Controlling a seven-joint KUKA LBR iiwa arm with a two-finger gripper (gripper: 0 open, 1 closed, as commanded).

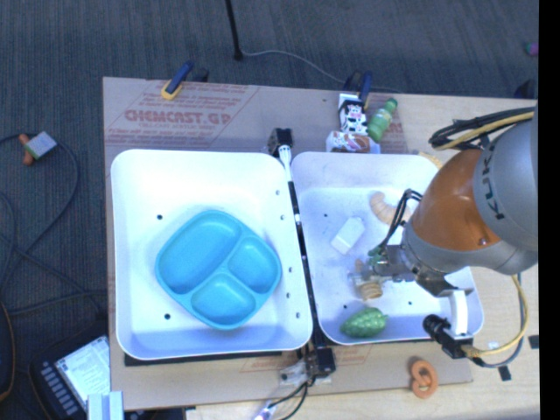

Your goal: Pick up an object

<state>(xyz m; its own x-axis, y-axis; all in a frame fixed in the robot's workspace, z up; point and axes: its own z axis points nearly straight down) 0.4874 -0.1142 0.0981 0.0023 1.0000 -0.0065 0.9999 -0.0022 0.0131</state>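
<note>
Dark ribbed carpet surrounds a tan cardboard-faced bench point(175, 116) printed "CHEMCAST GP" in red along its far edge. Landmark: the right bin point(319, 182), shallow, white, glossy plastic. Just left of it, touching rims, sits the left bin point(140, 182) holding a blue three-compartment tray point(219, 268), smooth and rounded. Over the right bin's right half hangs the grey arm point(512, 191) with orange band. The gripper point(378, 269) sits low near the bin's centre; jaw state cannot be determined. Within the bin: a bumpy green object point(364, 323) at the near wall, a white block point(347, 234) centre-left, a tan curved piece point(381, 206) toward the far side.
</note>
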